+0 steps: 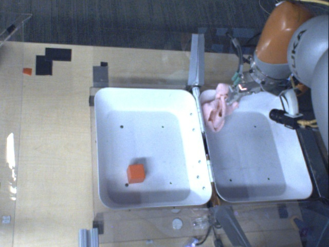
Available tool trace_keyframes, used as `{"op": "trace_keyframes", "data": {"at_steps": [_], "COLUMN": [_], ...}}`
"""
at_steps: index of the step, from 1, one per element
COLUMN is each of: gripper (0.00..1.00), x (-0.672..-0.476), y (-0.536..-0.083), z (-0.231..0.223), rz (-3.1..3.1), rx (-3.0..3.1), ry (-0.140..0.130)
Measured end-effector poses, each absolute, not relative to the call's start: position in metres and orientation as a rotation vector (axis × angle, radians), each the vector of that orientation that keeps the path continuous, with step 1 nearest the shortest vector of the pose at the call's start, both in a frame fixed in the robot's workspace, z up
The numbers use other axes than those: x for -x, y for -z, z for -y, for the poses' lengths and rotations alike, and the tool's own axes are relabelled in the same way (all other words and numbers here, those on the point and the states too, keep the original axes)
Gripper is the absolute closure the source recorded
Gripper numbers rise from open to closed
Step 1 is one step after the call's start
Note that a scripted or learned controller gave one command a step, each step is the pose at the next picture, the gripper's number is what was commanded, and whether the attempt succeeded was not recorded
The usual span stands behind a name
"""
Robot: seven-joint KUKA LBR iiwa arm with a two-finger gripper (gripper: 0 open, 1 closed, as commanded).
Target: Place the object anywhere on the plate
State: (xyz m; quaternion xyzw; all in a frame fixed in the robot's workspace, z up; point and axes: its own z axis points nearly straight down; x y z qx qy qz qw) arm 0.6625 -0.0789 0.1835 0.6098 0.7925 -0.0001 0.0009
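Observation:
A limp pink cloth-like object hangs at the far left corner of the right bin, close to the divider between the bins. My gripper reaches in from the right and its fingers pinch the object's upper right part. The object's lower end droops towards the bin floor. A small orange block lies on the floor of the left bin, near its front left.
A metal rail runs back from the gap between the bins. On the wooden bench at the far left are black flat shapes and a tiny orange square. The arm's bulk covers the right bin's far right corner.

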Motion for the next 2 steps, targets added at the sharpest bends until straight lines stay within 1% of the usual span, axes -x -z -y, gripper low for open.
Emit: {"op": "trace_keyframes", "data": {"at_steps": [1, 2], "gripper": [1.00, 1.00], "x": [-0.664, -0.663], "y": [-0.224, -0.217], "z": [0.078, 0.033], "rz": [-2.494, -2.826], "rx": [-1.905, -1.367], "ry": [-0.003, -0.002]}}
